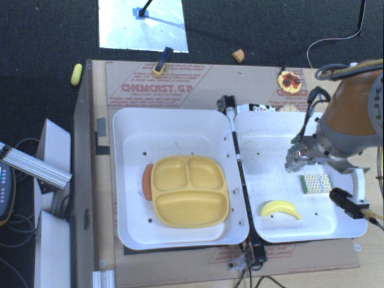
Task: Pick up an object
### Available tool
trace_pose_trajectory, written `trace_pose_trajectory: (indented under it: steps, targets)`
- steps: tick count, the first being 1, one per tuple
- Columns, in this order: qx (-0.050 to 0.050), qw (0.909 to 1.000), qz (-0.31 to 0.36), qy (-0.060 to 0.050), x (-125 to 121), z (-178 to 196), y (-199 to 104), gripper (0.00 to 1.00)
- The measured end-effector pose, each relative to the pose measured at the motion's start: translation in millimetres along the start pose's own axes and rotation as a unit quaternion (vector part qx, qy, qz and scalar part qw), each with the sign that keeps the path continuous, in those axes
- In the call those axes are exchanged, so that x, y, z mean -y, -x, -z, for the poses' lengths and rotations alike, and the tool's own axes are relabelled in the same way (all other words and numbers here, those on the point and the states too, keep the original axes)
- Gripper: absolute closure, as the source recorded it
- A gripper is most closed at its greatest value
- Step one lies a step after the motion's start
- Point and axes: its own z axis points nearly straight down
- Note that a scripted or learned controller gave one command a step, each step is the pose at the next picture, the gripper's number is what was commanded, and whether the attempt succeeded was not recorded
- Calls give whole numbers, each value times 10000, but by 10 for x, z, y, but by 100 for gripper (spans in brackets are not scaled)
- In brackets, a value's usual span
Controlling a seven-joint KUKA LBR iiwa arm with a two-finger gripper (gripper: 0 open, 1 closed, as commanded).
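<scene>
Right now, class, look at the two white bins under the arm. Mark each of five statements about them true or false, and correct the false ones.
1. The banana lies in the right bin. True.
2. The yellow divided tray sits in the right bin. False: it sits in the left bin.
3. An orange-red item lies against the tray's left edge. True.
4. The gripper hangs over the left bin. False: it is over the right bin.
5. The green-dotted pad lies in the left bin. False: it lies in the right bin, near the gripper.
</scene>
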Motion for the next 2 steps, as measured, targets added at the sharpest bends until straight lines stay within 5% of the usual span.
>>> trace_pose_trajectory:
  steps: [1,2]
  targets:
    - [5,10000,-3,-2,2,0,8,0]
    - [16,10000,-9,11,216,736,587,0]
